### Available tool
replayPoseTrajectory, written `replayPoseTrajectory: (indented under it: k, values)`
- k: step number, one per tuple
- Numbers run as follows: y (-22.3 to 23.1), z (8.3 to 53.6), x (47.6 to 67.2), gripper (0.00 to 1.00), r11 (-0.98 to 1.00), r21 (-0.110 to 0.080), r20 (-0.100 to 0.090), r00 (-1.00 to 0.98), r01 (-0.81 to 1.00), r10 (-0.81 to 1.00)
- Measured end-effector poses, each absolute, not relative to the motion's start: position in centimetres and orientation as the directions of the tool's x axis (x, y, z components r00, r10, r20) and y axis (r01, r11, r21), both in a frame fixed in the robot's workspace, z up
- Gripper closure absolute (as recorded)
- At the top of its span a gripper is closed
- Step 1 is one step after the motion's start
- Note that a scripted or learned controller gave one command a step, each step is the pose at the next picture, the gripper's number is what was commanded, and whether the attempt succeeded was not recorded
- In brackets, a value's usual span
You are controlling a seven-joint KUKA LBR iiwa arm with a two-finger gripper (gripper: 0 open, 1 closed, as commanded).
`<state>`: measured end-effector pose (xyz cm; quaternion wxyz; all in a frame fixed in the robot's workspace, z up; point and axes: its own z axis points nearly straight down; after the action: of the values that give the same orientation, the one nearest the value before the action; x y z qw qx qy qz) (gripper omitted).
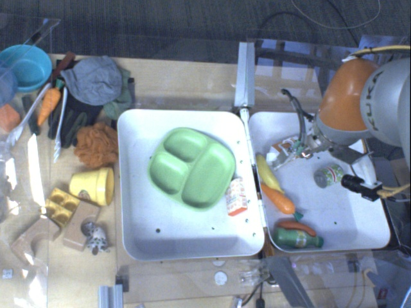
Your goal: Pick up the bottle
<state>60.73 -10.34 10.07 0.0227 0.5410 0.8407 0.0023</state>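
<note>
Bottle (297,238) sits at the lower edge of the right bin (379,236), green, on its side against the wall. We order by size: arm (363,101) at the upper right, green plate (191,167) in the left bin (138,236), banana (268,174), carrot (278,199). Gripper (302,147) hangs above the bin's upper left, well apart from it; we cannot tell its state.

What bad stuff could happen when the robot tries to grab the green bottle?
1. The green bottle lies on its side against the right bin's front wall, so the jaws may have little room to close around it.
2. A small carrot sits right beside it and could get grabbed or shoved instead.
3. The gripper is at the far end of the bin, and a bigger carrot and banana lie between.
</note>
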Motion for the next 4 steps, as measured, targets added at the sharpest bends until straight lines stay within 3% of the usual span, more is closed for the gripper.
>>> replayPoseTrajectory:
  k: [1,2,3,4]
  values:
    - [-17.2,13.4,63.5,0.00,0.490,0.009,-0.009,-0.490,0.871,0.871]
    - [-11.9,11.0,66.4,0.00,0.344,0.036,-0.020,-0.344,0.938,0.939]
    - [-11.9,12.6,66.8,1.00,0.348,0.051,-0.032,-0.347,0.936,0.937]
    - [-3.0,18.8,65.4,1.00,-0.004,0.011,0.000,0.004,1.000,1.000]
